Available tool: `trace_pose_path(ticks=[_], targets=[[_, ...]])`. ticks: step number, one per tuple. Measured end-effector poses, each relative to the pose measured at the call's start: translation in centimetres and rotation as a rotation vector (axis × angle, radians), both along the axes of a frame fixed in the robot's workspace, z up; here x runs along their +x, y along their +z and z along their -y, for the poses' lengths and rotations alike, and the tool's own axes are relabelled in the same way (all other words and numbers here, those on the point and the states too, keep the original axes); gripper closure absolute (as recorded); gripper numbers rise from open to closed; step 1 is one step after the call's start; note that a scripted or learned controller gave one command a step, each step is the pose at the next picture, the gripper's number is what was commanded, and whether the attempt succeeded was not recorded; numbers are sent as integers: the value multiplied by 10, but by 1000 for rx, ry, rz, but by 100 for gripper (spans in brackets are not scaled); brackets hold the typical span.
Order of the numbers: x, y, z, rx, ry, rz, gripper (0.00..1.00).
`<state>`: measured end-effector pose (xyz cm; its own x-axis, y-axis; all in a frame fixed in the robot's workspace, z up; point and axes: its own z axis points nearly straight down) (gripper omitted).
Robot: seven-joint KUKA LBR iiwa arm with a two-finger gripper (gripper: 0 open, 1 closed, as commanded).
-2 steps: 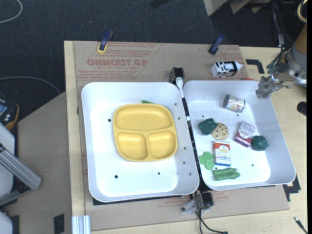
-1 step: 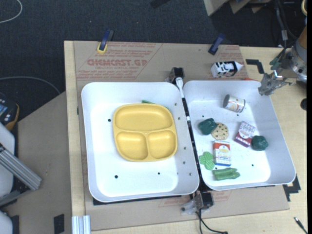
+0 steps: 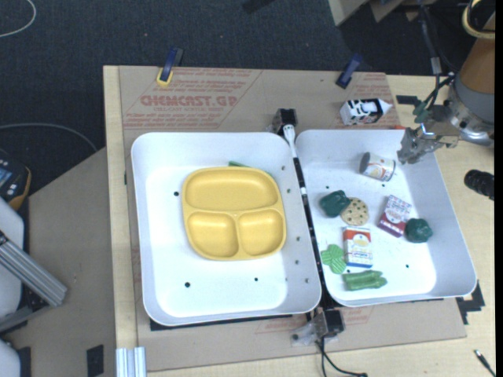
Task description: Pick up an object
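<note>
Tool [image 3: 412, 149] hangs over the right bin's [image 3: 452, 210] upper right corner, nothing visibly between its fingers; open or closed, cannot tell. Just left of it a small tipped can [image 3: 379, 167] lies in the bin. Below: dark green lump [image 3: 335, 203] touching a cookie [image 3: 355, 211], red-white packet [image 3: 394, 214] beside a green ball [image 3: 418, 230], small red-and-white carton [image 3: 358, 248], light green leafy piece [image 3: 334, 258], green pod [image 3: 363, 280]. Left bin [image 3: 153, 210] carries a yellow divided tray [image 3: 233, 211]. A black-white cow-print toy [image 3: 365, 111] sits on the bench [image 3: 236, 93] outside the bins.
</note>
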<state>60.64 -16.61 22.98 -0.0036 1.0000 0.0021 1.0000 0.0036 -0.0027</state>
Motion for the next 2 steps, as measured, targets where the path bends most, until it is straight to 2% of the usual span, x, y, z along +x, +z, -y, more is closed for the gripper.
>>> trace_pose_path(ticks=[2], targets=[[-19,11,-115,0,2,0,100]])
